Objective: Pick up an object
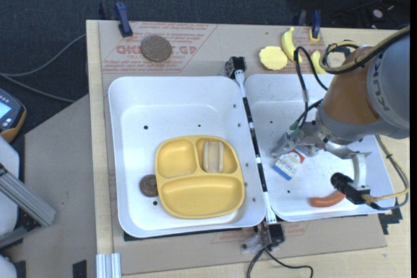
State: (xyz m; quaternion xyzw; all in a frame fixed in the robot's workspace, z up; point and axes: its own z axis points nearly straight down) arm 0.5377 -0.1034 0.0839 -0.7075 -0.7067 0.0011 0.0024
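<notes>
- The gripper (291, 142) is low in the right bin (273, 97); I cannot tell its grip.
- A small carton (288, 164) lies just beneath it.
- A sausage (326, 199) lies nearby.

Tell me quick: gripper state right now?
Gripper: low in the right bin, just above the small white packet; open or shut cannot be told.

We look down on two white bins.
The gripper (291, 142) hangs just above a small carton (288, 165) in the right bin (273, 91).
</notes>
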